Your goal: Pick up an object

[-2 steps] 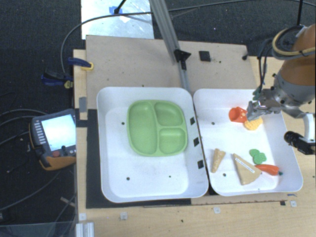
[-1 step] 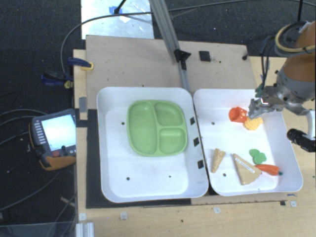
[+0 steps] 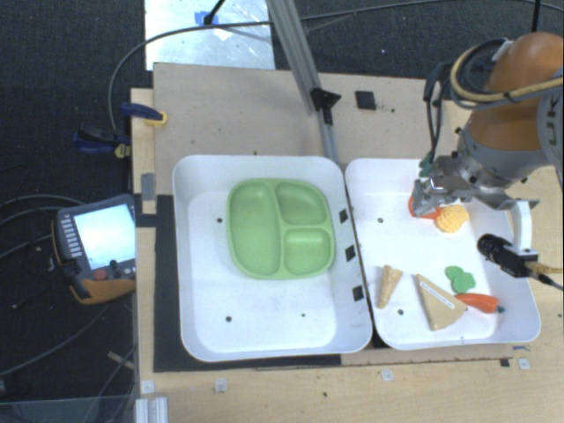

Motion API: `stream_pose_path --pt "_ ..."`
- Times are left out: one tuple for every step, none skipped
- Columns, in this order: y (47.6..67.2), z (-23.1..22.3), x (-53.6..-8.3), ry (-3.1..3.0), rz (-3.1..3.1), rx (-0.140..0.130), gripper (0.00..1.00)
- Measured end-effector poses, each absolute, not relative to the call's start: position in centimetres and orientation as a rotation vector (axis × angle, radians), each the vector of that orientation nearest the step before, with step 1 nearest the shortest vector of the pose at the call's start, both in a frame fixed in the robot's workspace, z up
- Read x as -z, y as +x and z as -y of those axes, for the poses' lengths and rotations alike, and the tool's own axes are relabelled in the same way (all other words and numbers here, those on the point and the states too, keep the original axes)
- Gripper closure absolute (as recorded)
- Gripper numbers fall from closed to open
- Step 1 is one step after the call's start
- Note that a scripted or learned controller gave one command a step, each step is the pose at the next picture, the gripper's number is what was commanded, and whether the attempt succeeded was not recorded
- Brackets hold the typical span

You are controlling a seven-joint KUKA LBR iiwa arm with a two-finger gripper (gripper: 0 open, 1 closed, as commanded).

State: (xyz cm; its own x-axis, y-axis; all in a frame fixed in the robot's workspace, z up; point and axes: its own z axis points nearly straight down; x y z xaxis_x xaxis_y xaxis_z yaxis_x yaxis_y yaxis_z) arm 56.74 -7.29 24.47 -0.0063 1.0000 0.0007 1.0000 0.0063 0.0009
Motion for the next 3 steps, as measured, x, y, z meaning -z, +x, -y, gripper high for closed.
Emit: stream_pose_path --pt "56.1 2.2 -23.2 2.213 -2.229 -0.002 1.00" --pt "55.1 -2.0 -22.6 2.213 -2.230 -0.001 1.00" --pt "54.4 -7.3 -23.7 2.211 -2.232 -0.004 1.00"
